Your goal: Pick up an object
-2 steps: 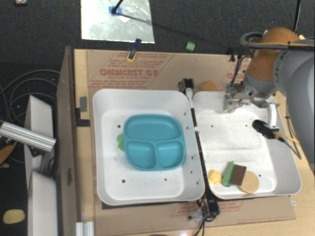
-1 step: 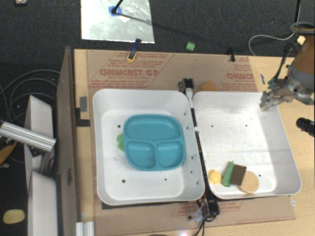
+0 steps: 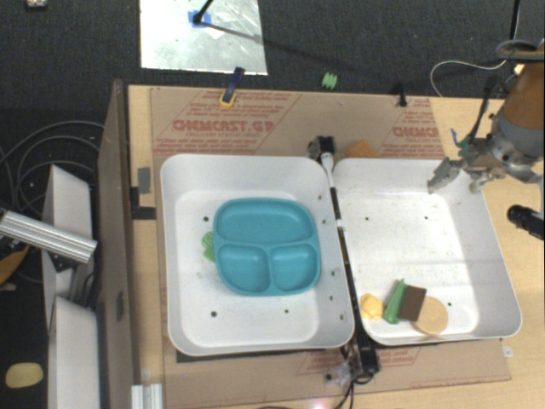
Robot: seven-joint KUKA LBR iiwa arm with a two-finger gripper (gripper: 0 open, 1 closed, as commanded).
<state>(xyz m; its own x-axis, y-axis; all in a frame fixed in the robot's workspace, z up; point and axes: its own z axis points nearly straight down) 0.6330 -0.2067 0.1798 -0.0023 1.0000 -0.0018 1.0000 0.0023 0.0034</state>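
Two shallow white bins sit side by side on the surface (image 3: 255,113), which is covered with brown printed cardboard. The left bin (image 3: 183,254) holds a teal divided plate (image 3: 266,245) with three compartments, lying flat near the bin's middle; a small green item (image 3: 207,245) pokes out from under the plate's left edge, too hidden to identify. The right bin (image 3: 426,245) has a cluster of small things in its near corner: a yellow lump (image 3: 371,307) at left, a green stick (image 3: 395,302) leaning beside it, a brown block (image 3: 414,302) touching the stick, and a tan round disc (image 3: 432,316) partly under the block. All four sit close together, touching or nearly so, well apart from the arm. The rest of the right bin floor is bare white with a few small dark dots. The grey arm (image 3: 519,118) enters from the right, above the far right corner of the right bin. The gripper (image 3: 460,175) hangs over the bin's far edge with two fingers spread apart, one pointing left-down toward the bin, the other nearer the arm; nothing is between them. A blue and yellow clip (image 3: 231,88) lies at the far edge of the cardboard, and a shiny sheet (image 3: 203,24) lies on the dark floor beyond.
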